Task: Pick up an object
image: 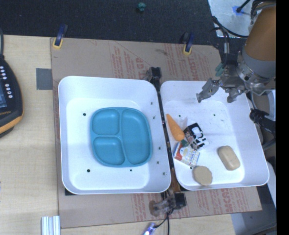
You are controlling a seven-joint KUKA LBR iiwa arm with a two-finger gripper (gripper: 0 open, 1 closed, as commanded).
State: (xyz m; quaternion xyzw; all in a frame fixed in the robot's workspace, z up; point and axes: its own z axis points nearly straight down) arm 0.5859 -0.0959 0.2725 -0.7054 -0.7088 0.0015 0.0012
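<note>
My gripper (216, 95) hangs over the far part of the right bin (252, 180), its two fingers spread open with nothing between them. Below it in that bin lie an orange carrot (174, 126), a black and white clip-like piece (195, 134), a small printed packet (187, 154), a round tan cookie-like disc (202, 175) and a tan oblong bread-like piece (228, 157). All of these sit nearer the front than the gripper and apart from it.
The left bin (71, 175) holds a blue three-section plate (120, 136). A teach pendant (0, 97) lies at the bench's left edge. Clamps (60, 35) (187, 41) pin the cardboard at the back. A black fitting (155, 74) sits between the bins.
</note>
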